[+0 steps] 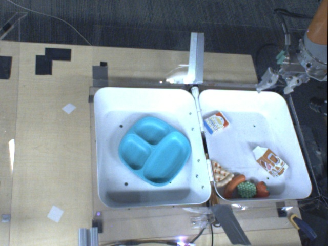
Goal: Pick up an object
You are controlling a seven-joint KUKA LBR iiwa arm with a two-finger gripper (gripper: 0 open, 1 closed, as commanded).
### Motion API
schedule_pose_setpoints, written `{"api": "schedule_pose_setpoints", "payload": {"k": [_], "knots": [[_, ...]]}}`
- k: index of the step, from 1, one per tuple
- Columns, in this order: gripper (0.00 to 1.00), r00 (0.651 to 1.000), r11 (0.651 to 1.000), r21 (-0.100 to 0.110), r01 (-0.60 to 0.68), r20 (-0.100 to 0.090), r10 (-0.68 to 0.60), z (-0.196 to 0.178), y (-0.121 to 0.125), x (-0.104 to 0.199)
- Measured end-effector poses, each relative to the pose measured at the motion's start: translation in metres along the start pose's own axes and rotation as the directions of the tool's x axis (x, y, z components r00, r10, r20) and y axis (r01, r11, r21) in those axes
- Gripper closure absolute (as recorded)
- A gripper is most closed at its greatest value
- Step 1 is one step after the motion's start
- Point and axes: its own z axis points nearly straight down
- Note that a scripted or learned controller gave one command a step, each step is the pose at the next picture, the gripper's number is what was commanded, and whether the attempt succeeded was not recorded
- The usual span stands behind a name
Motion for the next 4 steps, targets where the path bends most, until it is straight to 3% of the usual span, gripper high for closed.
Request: {"api": "schedule_pose_setpoints", "payload": {"k": [1, 2, 3, 4], "knots": [[0.00, 0.997, 0.997, 0.003, 0.075, -0.001, -0.075, 0.169, -0.091, 0.000], [0.00, 0.980, 0.980, 0.001, 0.201, 0.000, -0.201, 0.173, -0.147, -0.042], [1.00, 0.979, 0.979, -0.005, 0.202, 0.002, -0.202, 0.161, -0.144, -0.042], [1.00, 0.999, 0.999, -0.021, -0.037, 0.007, 0.037, 0.178, -0.104, -0.021]]}}
